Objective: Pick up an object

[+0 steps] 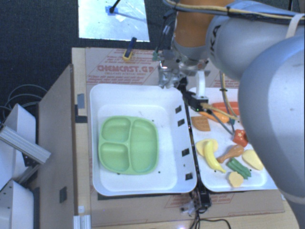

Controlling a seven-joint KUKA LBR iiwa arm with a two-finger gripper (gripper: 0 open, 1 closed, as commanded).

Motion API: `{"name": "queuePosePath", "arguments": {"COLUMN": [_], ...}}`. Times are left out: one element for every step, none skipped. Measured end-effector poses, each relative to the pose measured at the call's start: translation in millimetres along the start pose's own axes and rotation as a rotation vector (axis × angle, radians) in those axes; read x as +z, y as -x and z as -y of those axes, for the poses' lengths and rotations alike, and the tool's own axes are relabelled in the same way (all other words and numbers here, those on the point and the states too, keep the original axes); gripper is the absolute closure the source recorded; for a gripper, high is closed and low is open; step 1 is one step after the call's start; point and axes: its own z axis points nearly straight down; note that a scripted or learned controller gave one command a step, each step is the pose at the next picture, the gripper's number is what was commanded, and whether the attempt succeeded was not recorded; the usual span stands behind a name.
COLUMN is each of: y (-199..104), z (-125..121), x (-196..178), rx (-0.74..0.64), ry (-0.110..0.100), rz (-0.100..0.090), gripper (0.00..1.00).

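Dark carpet surrounded the counter (64, 128), on which two shallow white bins sat side by side over a brown cardboard sheet (119, 68). Left bin (95, 128) held a green divided tray (127, 144), lying flat near its middle. Right bin (214, 182) held the toy food that the task likely drew from: a banana (211, 154), a tan cracker-like piece (200, 123), an orange carrot (214, 114), a drumstick (230, 153), a green vegetable piece (238, 168), a red piece (240, 137) and two yellow pieces (252, 160) near the front.

The grey arm (267, 56) reached in from the right, and its tool (172, 79) hung over the back rim where the two bins met, above none of the food, so a grasp looked not yet begun. Whether the tool was spread or pressed together could not be told; cables and brackets crowded it. Nothing was seen pinched in it.

The arm's bulk covered the right bin's far side, so anything lying there was hidden. A pale sheet (112, 13) with a dark rod across it lay beyond the counter.
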Motion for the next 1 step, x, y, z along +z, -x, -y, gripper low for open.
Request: {"name": "queuePosePath", "arguments": {"y": [-11.5], "z": [0.2], "x": [2.4], "rx": [-0.003], "ry": [-0.001], "rz": [0.0], "gripper": [1.0]}}
